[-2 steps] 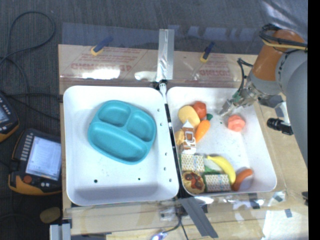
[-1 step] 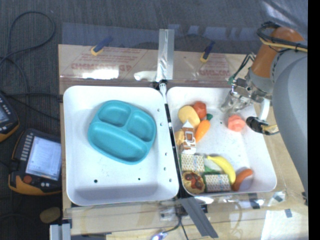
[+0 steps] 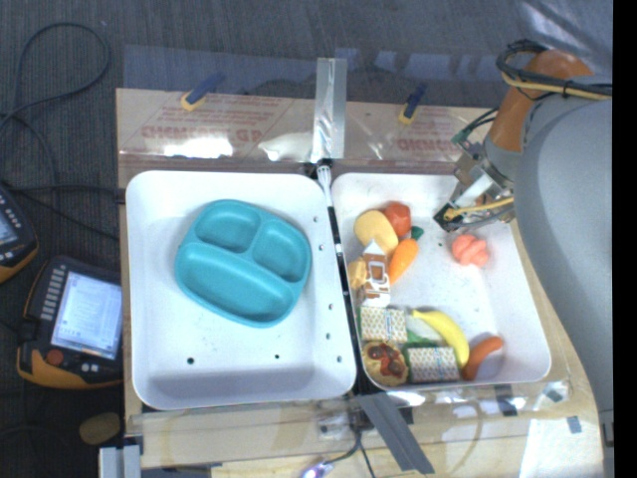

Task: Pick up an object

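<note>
Two white bins on the table, toy food piled in the right one.

We see a teal divided plate (image 3: 243, 259) alone in the left bin (image 3: 149, 366). The right bin (image 3: 532, 342) holds a yellow lemon (image 3: 375, 229), a red tomato (image 3: 398, 214), a carrot (image 3: 403, 261), a banana (image 3: 445, 332), a pink piece (image 3: 471, 250) and small packets we cannot identify. The end effector (image 3: 470, 212) hovers at that bin's upper right, just above the pink piece; whether it is spread or pressed together, we cannot tell.
</note>
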### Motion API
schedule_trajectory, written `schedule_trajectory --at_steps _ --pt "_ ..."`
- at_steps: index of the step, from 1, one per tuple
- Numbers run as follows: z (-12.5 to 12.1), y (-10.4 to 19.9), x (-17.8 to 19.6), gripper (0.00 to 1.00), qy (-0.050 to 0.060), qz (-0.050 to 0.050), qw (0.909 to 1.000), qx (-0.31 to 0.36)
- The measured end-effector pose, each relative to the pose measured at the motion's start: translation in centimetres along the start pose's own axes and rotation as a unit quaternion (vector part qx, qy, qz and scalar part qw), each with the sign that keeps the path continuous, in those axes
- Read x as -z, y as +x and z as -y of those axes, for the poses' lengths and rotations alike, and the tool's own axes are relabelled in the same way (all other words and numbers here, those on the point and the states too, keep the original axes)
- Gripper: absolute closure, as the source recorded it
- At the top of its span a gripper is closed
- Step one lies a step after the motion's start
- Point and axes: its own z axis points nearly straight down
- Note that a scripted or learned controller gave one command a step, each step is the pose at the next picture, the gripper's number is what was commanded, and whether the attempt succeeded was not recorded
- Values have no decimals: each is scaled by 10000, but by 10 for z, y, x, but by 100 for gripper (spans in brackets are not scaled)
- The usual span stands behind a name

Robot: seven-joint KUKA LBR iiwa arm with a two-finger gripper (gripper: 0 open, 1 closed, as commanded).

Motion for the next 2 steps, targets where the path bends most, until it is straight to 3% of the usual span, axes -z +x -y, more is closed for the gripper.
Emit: schedule_trajectory --at_steps 1,2 --pt "-10 -30 -8 100 -49 -65 9900 1406" --pt "-9 -30 0 100 -40 -45 9899 1415"
